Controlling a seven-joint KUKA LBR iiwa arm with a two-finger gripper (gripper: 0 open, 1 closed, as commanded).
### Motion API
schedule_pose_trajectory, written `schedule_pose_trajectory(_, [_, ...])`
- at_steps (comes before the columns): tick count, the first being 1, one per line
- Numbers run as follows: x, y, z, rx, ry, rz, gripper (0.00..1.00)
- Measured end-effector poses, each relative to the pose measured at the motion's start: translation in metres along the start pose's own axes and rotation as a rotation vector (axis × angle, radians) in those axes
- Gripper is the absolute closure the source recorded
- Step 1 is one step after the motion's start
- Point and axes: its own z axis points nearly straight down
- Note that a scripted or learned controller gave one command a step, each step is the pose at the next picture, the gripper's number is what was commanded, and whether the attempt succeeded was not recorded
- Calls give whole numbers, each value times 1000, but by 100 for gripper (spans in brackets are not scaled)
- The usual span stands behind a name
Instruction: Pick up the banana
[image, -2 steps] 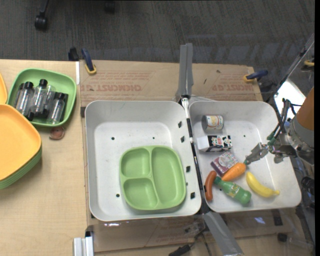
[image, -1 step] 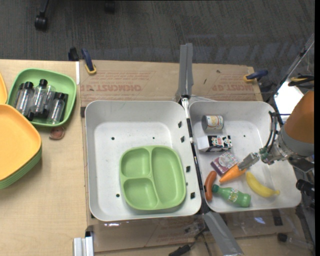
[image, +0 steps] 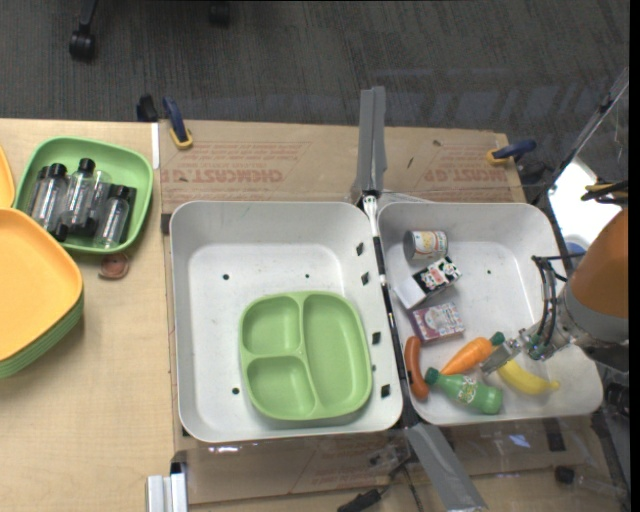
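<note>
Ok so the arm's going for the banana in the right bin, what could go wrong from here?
1. The gripper sits at the banana's end, close to the carrot; it might nudge or catch the carrot instead.
2. The banana lies near the right bin's front wall, beside the green bottle, leaving little room and a likely off-centre, slipping grasp.
</note>
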Motion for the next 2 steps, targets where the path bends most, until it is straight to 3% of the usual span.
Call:
schedule_pose_trajectory(1, [-1,0,-9,-1,-1,3,100])
schedule_pose_trajectory(2, [25,12,-98,1,-2,182,100])
